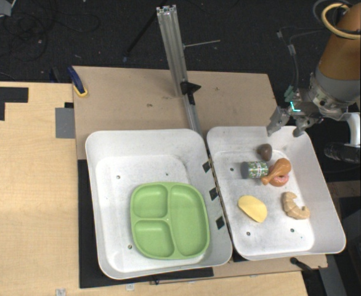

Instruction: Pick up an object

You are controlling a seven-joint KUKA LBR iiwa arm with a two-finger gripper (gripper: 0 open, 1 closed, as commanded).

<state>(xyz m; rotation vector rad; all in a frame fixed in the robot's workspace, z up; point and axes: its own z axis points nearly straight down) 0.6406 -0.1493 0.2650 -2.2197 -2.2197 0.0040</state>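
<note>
The gripper [289,123] hangs over the far edge of the right bin [328,224], its two fingers spread apart with nothing between them. The arm above it is cut off by the frame's top right corner. Nearest, below the fingers, lies a small dark brown object [265,151], too small to identify. Toward the bin's middle a green can [254,169] lies on its side touching an orange-pink toy [278,172] of unclear shape. Nearer the front sit a yellow lump [253,208] and a tan piece [295,206]. The left bin [106,159] holds a green divided tray [169,221].
</note>
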